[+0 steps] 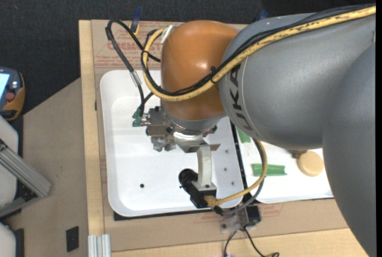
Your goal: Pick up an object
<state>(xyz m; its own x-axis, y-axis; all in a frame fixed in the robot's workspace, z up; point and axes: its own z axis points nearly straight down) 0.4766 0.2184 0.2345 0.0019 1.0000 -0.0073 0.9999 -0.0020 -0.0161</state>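
Note:
My gripper [159, 138] hangs low over the middle of the left white bin [119, 154], under the orange band of the wrist, which covers most of it. A small green piece [138, 118] shows just left of the gripper, and I cannot tell whether it lies in the bin or touches the gripper. In the right bin [298, 190] a green flat stick [272, 170] lies beside a tan round object [311, 162], both partly under the grey arm.
The arm covers the back of both bins. A dark divider [240, 154] runs between the bins. A tiny dark speck [142, 185] sits on the left bin's floor. The cardboard bench edge [89, 130] borders the left bin.

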